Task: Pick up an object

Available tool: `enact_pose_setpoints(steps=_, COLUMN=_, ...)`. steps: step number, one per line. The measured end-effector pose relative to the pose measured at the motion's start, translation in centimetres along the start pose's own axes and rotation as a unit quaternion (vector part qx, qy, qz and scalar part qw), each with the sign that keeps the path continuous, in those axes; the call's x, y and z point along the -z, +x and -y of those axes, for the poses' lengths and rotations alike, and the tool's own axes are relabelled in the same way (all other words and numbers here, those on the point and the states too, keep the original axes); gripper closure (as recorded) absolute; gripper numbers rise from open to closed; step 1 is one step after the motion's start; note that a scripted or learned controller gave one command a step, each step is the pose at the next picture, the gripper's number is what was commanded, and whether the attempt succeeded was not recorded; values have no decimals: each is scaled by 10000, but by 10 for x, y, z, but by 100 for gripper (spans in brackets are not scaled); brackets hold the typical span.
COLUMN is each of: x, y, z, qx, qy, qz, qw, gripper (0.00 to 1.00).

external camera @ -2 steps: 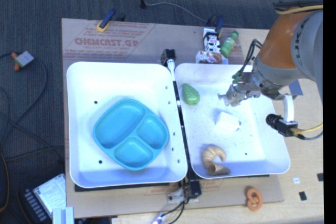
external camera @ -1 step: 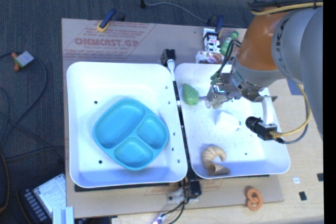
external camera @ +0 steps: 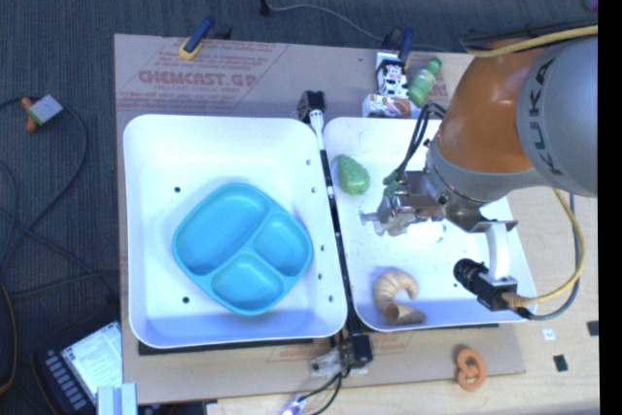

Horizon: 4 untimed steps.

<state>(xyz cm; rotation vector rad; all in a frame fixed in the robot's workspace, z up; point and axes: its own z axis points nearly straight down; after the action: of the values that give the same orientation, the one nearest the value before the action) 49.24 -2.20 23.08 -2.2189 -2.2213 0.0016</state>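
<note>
Dark carpet surrounds the table, on which 2 white bins are set. Over the right bin the hand is seen; its state cannot be told. A green object lies just beside it, a croissant nearer the front wall.

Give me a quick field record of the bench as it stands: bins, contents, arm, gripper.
left bin: holds a blue divided plate
right bin: green object near its upper left; tan croissant-shaped object near its front edge
arm: reaching in from the right, over the right bin
gripper: low over the middle of the right bin, between the two objects; nothing seen between its fingers
outside bins: small orange ring-shaped item on the bench front
</note>
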Motion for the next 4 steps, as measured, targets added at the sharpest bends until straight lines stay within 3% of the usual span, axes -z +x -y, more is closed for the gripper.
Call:
enact_pose_setpoints(steps=1, x=-13, y=-2, z=9, qx=-5, qy=-3, qz=6, qw=10000, gripper=100)
enact_pose_setpoints(steps=2, x=-37, y=-78, z=9, qx=-16, qy=-1, qz=12, qw=10000, gripper=100)
enact_pose_setpoints(steps=3, x=-24, y=-17, z=5, qx=5, qy=-8, qz=0, qw=10000, gripper=100)
enact_pose_setpoints(steps=4, x=-78, y=-140, z=3, qx=-21, qy=5, qz=13, qw=10000, gripper=100)
